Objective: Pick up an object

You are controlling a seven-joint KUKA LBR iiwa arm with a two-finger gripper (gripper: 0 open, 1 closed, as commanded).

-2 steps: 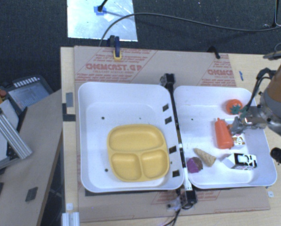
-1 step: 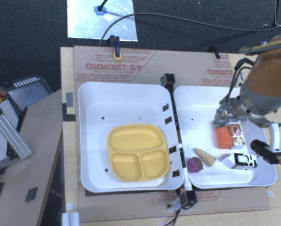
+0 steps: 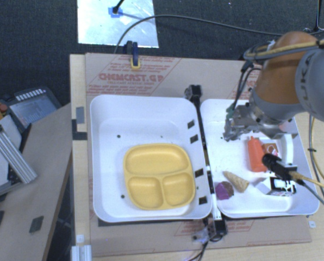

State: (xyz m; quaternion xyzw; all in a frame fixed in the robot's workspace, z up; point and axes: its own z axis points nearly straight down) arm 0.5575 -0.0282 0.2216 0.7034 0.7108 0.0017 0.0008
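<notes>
Where tool (image 3: 234, 129) sits, bin (image 3: 235, 159) (rt) hidden.

arm (image 3: 321, 83): grey, rounded | orange band (image 3: 281, 69) above wrist | claw (image 3: 234, 131): grey metal

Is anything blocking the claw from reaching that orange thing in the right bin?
Nothing visible does. The gripper hangs over the right bin just beside the orange piece, bare bin floor between them. The tan cone and purple piece lie nearer the front wall, out of the way.
</notes>
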